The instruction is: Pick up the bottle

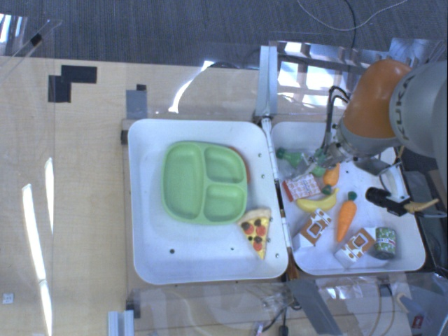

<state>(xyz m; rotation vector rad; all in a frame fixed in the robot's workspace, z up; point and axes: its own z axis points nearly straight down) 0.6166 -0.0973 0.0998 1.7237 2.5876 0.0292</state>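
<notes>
The bottle [292,159] is clear plastic with a green cap and lies on its side at the back left of the right bin [413,257], cap toward the divider. My gripper [325,157] reaches down below the orange band and sits low over the bottle's right end. The arm's bulk and the clutter hide how it meets the bottle.
The right bin also holds a small carrot [332,176], a red-and-white packet [302,186], a banana [315,202], a larger carrot [346,218], two small cartons [316,228] [357,247] and a green can [385,242]. The left bin [147,243] holds a green divided plate [204,182] and a pizza slice [256,231].
</notes>
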